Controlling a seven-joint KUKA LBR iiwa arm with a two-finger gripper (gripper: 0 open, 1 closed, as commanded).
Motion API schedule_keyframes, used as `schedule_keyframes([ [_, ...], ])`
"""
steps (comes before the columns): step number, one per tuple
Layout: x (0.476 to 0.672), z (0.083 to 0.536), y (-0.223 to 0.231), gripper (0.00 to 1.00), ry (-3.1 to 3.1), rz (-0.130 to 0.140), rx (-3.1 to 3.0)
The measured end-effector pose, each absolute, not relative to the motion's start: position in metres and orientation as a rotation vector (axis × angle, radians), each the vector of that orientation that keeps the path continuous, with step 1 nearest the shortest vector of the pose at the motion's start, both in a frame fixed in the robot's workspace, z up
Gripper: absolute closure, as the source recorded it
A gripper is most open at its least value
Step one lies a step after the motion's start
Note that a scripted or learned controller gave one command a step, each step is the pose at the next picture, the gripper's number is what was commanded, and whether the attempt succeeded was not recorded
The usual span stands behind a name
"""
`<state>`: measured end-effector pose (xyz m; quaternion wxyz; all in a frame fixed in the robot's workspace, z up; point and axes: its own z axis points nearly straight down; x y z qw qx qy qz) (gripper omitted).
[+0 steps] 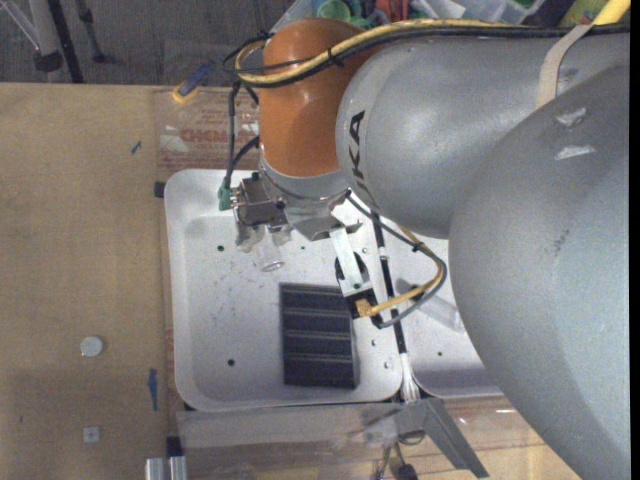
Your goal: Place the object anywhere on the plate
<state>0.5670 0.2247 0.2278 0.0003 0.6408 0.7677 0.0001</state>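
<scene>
- The grey arm (480, 158) reaches in from the right and covers much of the view; we see its orange band (300, 98) above the wrist.
- The left white bin (200, 298) sits on the counter (70, 248) beneath it.
- A dark ribbed rectangular plate (318, 336) lies in that bin, long axis running toward the near rim.
- The gripper (262, 238) hangs over the bin floor just beyond the plate's far-left corner; we judge the plate lies toward the near right of it.
- How the gripper is set we cannot tell.
- Something small and clear (271, 263) sits under it, perhaps the object; we cannot confirm.

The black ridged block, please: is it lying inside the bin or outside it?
Inside: the block lies flat on the bin's floor, near its front rim.
</scene>
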Motion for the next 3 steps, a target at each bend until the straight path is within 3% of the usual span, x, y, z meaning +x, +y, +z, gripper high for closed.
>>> schedule_keyframes([
  [1,0.491,0.100,0.180,1.00,2.452,0.022,1.954],
  [2,0.480,0.184,0.089,1.00,2.548,0.000,1.839],
  [3,0.538,0.133,0.198,1.00,2.158,-0.001,2.283],
])
